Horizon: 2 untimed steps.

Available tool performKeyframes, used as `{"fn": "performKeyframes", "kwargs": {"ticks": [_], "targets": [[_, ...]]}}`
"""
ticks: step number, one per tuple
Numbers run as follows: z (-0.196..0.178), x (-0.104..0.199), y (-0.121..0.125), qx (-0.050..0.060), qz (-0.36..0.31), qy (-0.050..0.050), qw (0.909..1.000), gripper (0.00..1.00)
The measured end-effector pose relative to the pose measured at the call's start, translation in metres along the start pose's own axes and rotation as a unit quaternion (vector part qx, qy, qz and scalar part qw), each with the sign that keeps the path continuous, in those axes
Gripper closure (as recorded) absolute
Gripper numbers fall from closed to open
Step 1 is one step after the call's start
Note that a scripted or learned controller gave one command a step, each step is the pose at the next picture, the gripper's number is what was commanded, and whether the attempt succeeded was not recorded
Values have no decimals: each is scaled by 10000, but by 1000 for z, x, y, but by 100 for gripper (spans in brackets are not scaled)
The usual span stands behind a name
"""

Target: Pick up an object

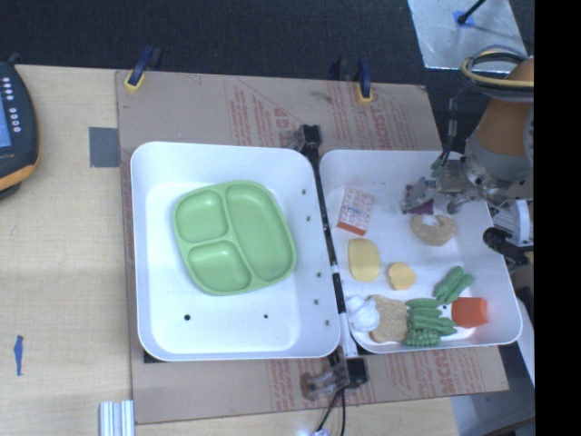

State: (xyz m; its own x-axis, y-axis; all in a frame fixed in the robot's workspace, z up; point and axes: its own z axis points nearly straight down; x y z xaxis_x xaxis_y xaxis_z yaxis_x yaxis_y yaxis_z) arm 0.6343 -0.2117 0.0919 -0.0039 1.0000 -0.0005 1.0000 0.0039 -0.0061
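The tan bun (pixel 434 230) sits just beneath the gripper (pixel 432 198); finger spread unclear; descent and closing come next.

Light wood worktop (pixel 64 280). Brown cardboard sheet (pixel 227 107) laid flat on top, fixed along far edge with 2 clamps (pixel 138 69). 2 shallow white bins (pixel 154 243) side by side on cardboard. Handheld pendant (pixel 14 125) at left edge.
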Motion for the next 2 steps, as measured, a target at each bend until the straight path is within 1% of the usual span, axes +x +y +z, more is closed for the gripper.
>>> {"fn": "performKeyframes", "kwargs": {"ticks": [1, 2], "targets": [[-1, 0, 23, -33, -5, -2, 10000, 0], [0, 0, 17, -8, 4, 4, 10000, 0]]}}
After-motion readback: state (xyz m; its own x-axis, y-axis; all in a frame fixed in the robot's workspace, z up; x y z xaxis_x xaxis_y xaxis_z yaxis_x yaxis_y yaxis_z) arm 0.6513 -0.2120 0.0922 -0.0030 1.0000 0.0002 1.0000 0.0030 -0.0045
